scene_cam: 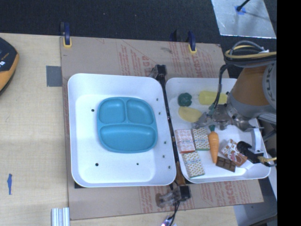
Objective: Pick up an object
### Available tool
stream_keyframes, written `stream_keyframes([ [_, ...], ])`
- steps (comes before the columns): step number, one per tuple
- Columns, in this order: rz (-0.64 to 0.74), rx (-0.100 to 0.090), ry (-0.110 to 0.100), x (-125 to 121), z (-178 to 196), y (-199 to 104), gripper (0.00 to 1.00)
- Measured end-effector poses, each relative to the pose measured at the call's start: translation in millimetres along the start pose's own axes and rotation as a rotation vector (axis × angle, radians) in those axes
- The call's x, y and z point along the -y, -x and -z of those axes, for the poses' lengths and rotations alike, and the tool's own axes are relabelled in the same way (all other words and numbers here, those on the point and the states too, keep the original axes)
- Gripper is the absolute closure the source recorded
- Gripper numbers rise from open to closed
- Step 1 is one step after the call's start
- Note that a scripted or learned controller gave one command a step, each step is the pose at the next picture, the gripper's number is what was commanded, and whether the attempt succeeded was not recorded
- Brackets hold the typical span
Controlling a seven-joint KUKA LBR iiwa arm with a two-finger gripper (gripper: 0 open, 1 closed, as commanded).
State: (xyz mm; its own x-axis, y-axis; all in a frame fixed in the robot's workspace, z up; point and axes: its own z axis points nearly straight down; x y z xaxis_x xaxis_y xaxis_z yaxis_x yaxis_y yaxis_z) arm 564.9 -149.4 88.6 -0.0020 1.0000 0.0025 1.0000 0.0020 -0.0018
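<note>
A pale wooden table (33, 140) carries a brown cardboard sheet (117, 55) printed with faint red lettering, held at its far edge by blue-and-yellow clamps (66, 34). Beyond the table lies dark carpet (117, 6), with a grey square patch (242, 11) at the upper right.

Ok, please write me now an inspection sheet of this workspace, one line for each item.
Surface: cardboard sheet on a wooden bench, clamped at its far edge.
Bins: left bin holds a blue plate; right bin holds the job's things.
Job's things: carrot, green ball, two yellow pieces, three small packets, chocolate bar.
Clutter: orange device at the bench's left edge.
Gripper: gripper low over the right bin, just beyond the carrot; whether it holds anything cannot be told.
Cables: loops above the arm.
Surroundings: dark floor, a grey patch with blue tape.
</note>
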Motion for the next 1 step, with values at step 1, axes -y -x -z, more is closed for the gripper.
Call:
stream_keyframes([
  [1,0.002,0.001,-0.007,46.5,2.5,-5.1,0.00],
])
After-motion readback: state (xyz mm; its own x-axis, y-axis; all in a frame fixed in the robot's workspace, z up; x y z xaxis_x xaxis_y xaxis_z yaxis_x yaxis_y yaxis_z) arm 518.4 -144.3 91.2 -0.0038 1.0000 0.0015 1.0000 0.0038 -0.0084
